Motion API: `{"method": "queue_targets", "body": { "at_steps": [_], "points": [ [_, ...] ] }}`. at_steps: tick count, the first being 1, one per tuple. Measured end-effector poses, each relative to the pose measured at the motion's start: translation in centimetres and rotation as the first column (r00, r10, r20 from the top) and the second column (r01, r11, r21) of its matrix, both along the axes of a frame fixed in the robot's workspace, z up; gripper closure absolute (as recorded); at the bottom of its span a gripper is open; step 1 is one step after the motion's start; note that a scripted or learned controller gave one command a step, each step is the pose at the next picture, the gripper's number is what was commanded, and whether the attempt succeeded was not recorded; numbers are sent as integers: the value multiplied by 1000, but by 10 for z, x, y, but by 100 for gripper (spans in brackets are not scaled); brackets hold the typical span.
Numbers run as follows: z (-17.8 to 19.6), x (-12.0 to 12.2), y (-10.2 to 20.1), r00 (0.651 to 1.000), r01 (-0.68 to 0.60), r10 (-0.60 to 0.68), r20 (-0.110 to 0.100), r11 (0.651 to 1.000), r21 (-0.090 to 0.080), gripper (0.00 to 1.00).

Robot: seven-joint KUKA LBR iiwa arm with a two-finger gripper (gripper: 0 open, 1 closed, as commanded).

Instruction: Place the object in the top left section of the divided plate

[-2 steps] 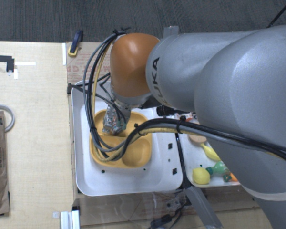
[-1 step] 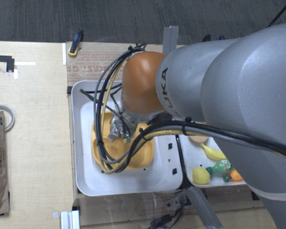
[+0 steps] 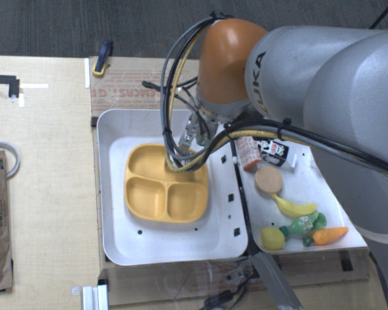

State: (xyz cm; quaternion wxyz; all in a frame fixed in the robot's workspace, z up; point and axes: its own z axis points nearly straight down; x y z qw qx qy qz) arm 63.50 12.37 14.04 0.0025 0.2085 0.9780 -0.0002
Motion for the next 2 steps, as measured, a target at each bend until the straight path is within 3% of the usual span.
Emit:
{"method": "queue_targets", "body": {
  "at_steps": [1,2],
  "points": [
    [-23,-29,102,988,-148,148,42,989,3,100],
    [-23,-83,107,994,-87,86,62,996,16,100]
  ]
}}
